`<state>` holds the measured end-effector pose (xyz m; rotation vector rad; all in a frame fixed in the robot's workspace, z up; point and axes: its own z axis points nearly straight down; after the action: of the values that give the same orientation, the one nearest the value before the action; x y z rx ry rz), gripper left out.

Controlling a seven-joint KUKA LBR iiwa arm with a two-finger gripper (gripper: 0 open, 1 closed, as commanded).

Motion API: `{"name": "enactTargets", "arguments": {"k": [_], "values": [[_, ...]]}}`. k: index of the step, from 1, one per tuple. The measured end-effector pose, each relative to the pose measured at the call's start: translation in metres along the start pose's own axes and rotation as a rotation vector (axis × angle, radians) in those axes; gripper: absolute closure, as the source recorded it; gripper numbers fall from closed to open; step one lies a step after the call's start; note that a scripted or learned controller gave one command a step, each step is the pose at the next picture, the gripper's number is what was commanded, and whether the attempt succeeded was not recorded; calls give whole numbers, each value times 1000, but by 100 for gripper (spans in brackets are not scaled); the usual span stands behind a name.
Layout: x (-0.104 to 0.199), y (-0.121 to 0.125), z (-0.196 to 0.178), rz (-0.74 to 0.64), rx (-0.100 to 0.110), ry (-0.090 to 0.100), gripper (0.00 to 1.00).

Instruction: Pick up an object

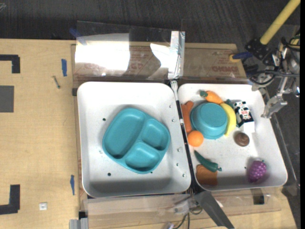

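Nothing's been grabbed yet. The gripper [272, 106] is parked off the right bin's [276, 147] upper-right edge; whether the fingers are spread or pressed together can't be told. The purple grape bunch [257, 170], alone at lower right, is probably the easiest pick. The crowded teal bowl [209, 119] and banana [230, 117] are best avoided.

The tan table [33, 142] carries two shallow white bins side by side: left bin [90, 166], right bin [274, 159].
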<state>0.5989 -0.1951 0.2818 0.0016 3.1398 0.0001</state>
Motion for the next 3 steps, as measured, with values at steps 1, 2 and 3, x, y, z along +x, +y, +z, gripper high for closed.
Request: {"name": "enactTargets", "arguments": {"k": [1, 2, 3], "values": [[34, -27, 126, -2, -3, 9, 0], [92, 7, 194, 12, 3, -6, 0], [32, 38, 194, 15, 4, -6, 0]]}}
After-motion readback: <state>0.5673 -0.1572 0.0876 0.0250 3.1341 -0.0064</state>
